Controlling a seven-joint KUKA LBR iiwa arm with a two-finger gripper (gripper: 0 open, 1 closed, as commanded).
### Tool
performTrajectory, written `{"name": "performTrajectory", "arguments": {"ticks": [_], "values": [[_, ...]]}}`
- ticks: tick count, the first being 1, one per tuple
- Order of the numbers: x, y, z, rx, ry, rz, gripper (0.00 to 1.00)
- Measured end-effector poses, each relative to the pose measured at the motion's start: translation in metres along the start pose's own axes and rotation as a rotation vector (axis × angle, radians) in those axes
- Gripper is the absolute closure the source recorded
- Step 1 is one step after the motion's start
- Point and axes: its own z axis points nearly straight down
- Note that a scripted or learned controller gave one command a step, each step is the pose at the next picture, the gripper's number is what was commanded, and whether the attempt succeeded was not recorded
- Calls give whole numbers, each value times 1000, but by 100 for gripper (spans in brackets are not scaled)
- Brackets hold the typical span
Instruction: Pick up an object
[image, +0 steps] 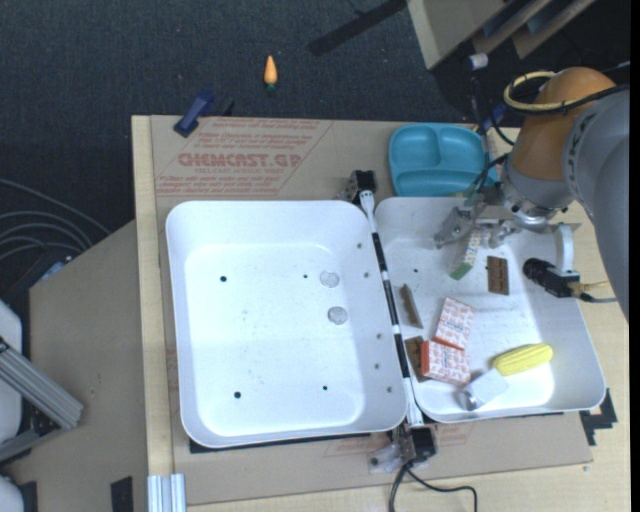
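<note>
The end effector (468, 232), clenched or released I cannot tell, hangs over the far left of the right bin (562, 330), apparently in approach; next it should descend onto the small green piece (462, 267) just near of it.

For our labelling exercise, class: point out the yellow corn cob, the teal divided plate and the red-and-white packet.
yellow corn cob (523, 359): camera view, middle of cob.
teal divided plate (420, 152): camera view, bare left compartment.
red-and-white packet (454, 324): camera view, centre of face.

Fixed overhead camera, slanted down on both bins (180, 240), mid-distance
</note>
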Motion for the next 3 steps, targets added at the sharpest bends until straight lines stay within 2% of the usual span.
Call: {"name": "performTrajectory", "arguments": {"ticks": [1, 2, 3], "values": [[-23, 0, 0, 0, -1, 1, 0], [11, 0, 0, 4, 2, 0, 0], [-1, 0, 0, 1, 0, 1, 0]]}}
